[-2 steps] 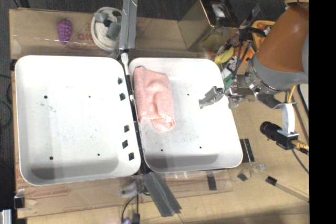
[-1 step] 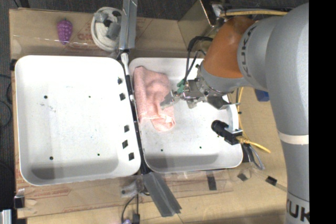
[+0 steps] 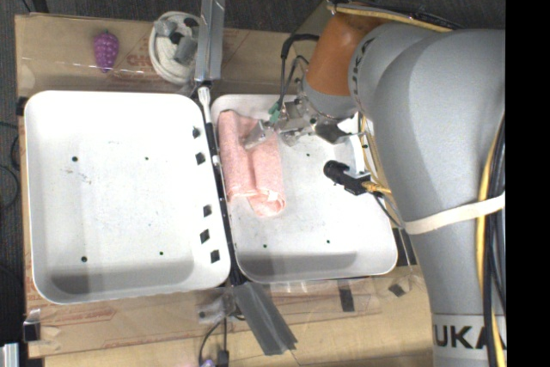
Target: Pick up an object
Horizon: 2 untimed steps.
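Two bins (image 3: 112,185), pink cloth (image 3: 249,163) at right bin's left wall, arm (image 3: 412,99) hiding that bin's right edge, gripper (image 3: 262,131) low on cloth's top, finger spread unclear.

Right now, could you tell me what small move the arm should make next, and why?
Probably a short descent. The gripper sits over the upper part of the pink rolled cloth in the right bin, but a hold on it isn't visible.

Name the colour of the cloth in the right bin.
Pale pink, seen in the camera view: the cloth.
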Each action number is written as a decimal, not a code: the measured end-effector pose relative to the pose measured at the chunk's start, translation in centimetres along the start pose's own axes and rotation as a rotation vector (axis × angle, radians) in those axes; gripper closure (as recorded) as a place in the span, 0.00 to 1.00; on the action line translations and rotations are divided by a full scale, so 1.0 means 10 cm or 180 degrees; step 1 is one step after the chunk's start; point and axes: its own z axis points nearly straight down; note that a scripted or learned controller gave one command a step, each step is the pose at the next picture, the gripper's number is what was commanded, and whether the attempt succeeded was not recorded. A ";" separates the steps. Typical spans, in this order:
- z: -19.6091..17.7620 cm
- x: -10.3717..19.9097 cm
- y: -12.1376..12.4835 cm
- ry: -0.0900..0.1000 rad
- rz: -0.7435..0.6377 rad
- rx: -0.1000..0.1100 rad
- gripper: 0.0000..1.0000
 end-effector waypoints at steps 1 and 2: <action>-0.08 0.02 0.01 0.0005 -0.0021 0.0012 1.00; -1.28 0.21 0.06 -0.0003 -0.0345 -0.0001 1.00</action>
